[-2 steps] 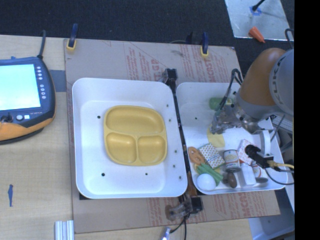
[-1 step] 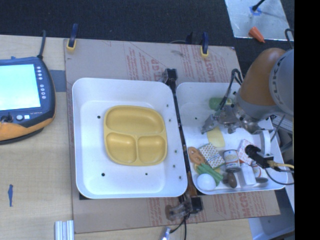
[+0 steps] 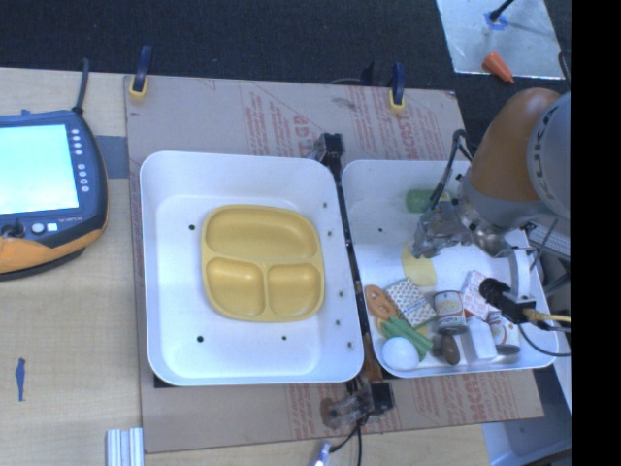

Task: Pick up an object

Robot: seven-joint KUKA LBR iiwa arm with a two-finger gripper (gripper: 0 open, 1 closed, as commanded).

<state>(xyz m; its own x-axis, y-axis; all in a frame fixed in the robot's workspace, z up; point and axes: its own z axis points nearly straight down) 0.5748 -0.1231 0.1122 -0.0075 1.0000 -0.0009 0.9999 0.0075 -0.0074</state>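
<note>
My gripper (image 3: 428,243) hangs over the right bin (image 3: 374,187), its tip just above a pale yellow object (image 3: 420,270) near the bin's middle. A green object (image 3: 418,200) lies just behind the gripper. At the bin's front sit several small things: a white ball (image 3: 399,353), a green stick-like piece (image 3: 406,333), a small tin can (image 3: 447,306), an orange-brown spoon-like piece (image 3: 380,304) and a red-and-white packet (image 3: 477,297). The grey arm with its orange band (image 3: 514,139) hides the bin's right rear part.
The left bin (image 3: 165,260) holds a yellow divided tray (image 3: 262,261). A teach pendant (image 3: 44,187) with a lit screen lies on the bench at far left. Clamps (image 3: 141,76) hold the cardboard underlay at the back edge.
</note>
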